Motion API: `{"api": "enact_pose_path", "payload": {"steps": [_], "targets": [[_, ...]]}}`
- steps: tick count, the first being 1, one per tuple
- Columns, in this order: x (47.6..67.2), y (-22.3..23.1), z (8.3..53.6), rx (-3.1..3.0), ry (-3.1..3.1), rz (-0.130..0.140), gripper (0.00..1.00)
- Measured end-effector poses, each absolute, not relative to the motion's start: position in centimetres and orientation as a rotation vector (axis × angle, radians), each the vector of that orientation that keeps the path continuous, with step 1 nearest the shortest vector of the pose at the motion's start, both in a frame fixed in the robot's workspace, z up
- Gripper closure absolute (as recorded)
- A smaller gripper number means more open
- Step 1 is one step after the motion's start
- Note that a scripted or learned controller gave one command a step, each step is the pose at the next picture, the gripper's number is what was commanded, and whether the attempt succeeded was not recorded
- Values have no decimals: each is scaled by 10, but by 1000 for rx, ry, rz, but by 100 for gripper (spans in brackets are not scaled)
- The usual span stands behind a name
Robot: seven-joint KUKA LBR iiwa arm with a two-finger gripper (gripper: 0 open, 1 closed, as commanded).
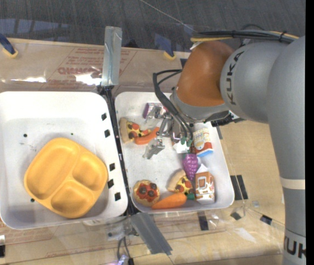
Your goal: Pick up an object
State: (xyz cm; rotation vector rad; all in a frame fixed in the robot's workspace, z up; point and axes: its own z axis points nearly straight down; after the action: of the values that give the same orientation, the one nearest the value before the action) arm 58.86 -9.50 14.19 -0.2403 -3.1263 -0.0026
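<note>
Right now the tool (158, 143), spread open and grasping nothing, hangs just beside the pizza slice (130, 129) lying leftward.

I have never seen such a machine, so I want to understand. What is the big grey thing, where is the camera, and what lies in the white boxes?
The grey thing with the orange band is a robot arm. One camera looks down from above at a slant. The arm's gripper hangs over the right bin, near a pizza slice. I cannot tell whether it holds anything. That bin also holds toy food: a carrot, a small round pizza, a purple piece and a small carton. The left bin holds a yellow divided plate.
</note>
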Motion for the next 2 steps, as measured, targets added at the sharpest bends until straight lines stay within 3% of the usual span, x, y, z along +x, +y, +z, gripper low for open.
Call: {"api": "enact_pose_path", "payload": {"steps": [1,2], "targets": [[602,-93,94,-420,-3116,-1,0],[579,-102,95,-475,-3112,0,0]]}}
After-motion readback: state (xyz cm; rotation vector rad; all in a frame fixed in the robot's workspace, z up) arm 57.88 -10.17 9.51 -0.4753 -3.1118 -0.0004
